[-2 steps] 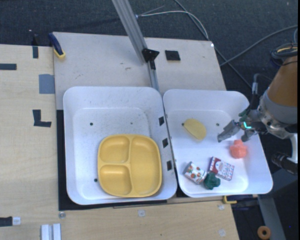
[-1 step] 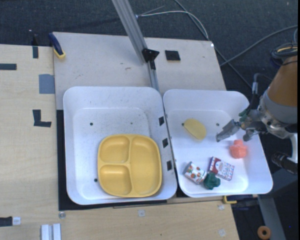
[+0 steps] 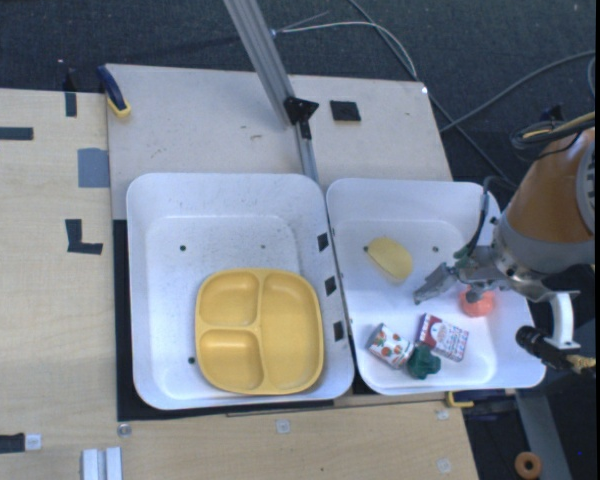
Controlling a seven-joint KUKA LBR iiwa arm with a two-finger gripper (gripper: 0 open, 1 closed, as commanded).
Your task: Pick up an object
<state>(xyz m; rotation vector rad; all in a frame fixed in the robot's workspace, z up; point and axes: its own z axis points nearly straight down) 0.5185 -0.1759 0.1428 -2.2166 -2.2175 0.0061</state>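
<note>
1. I see my gripper (image 3: pixel 442 282) low in the right bin (image 3: pixel 400 200), fingers spread a little, holding nothing.
2. The yellow lump (image 3: pixel 389 257) lies just left of it, clear of the cartons (image 3: pixel 442 336).
3. I judge it light, soft and rounded; I'd pinch across its narrow middle.

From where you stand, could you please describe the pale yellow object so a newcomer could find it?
Look in the right bin, toward its upper middle. The pale yellow object lies alone there, left of the claw. It is a smooth, plain oval lump, unlike the printed packets nearer the front edge.
</note>
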